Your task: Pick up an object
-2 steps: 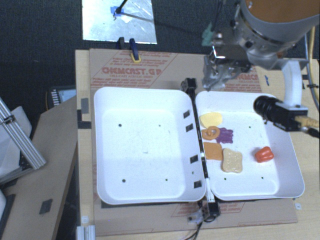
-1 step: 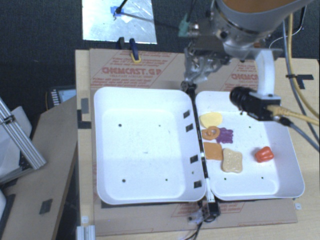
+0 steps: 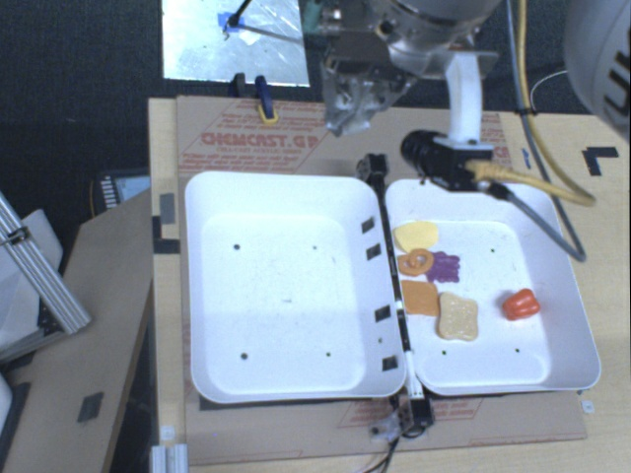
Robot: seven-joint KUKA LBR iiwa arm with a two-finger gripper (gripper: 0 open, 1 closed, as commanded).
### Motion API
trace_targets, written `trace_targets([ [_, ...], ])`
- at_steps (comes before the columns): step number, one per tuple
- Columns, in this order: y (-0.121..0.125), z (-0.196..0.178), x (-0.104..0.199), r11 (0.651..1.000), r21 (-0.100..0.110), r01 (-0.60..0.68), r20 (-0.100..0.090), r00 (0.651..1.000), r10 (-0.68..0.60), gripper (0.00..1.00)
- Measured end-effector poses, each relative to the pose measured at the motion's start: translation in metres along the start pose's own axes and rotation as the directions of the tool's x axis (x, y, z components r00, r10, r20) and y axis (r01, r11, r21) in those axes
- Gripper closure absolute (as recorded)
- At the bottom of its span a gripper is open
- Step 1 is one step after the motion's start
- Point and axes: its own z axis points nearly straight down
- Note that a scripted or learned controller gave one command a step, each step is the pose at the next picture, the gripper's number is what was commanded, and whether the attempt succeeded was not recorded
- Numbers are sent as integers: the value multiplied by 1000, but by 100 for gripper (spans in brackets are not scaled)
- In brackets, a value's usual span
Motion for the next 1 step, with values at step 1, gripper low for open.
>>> trace_targets([
  [1,-23,0,30,1000,4,0,0,1000,0,100],
])
